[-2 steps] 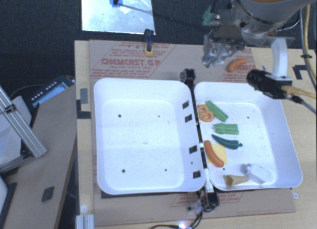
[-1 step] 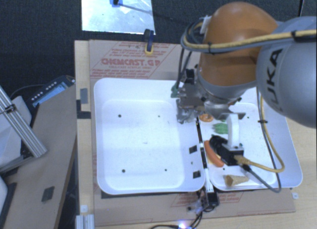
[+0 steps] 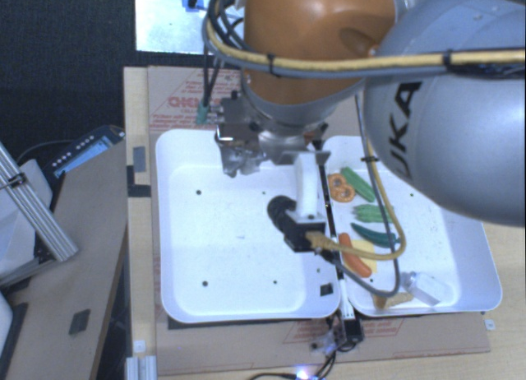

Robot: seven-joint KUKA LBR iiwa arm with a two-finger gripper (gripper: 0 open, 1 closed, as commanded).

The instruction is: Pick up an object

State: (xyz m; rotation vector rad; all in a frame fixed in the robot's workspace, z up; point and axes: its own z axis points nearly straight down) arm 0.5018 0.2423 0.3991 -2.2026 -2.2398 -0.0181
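My gripper (image 3: 236, 162) hangs over the far part of the left white bin (image 3: 205, 288), low over its floor; nothing shows in its grasp. The right bin (image 3: 472, 275) holds the objects. An orange round slice (image 3: 340, 188) lies beside a green pepper-like piece (image 3: 358, 181). Nearer the front are a green pod (image 3: 371, 213), a darker green piece (image 3: 376, 235) and an orange carrot-like piece (image 3: 356, 258) on something yellow. A pale clear item (image 3: 429, 289) sits at the front right. The arm's big body hides the far part of the right bin.
The two bins meet along a dark seam (image 3: 331, 230). Brown cardboard (image 3: 177, 107) lies under them. A tablet-like device (image 3: 82, 150) and metal rails (image 3: 37, 218) stand left of the bench.
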